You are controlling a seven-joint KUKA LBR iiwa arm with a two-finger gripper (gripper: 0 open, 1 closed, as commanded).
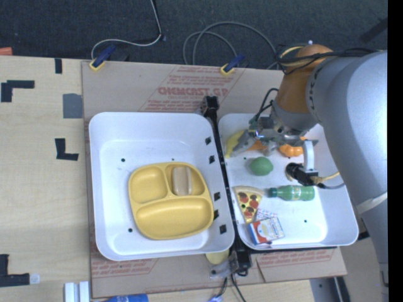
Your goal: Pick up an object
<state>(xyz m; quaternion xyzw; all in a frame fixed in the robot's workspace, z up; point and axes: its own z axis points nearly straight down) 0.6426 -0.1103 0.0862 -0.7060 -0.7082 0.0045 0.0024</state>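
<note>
My gripper [267, 137] is low over the back of the right bin [337, 231], beside a yellow banana-like piece [235, 141] and an orange piece [290, 149]. The wrist hides what lies directly beneath it. Just in front of the gripper sits a green round object [261, 165]. Farther forward lie a green bottle [293, 193] on its side, a pizza slice [247, 202] and a small red, white and blue packet [264, 229].
The left bin [107, 143] holds a yellow divided plate [170, 216] with a tan object [182, 180] in its back right compartment. A black divider [217, 162] runs between the bins. The grey arm [352, 118] covers the right bin's back right corner.
</note>
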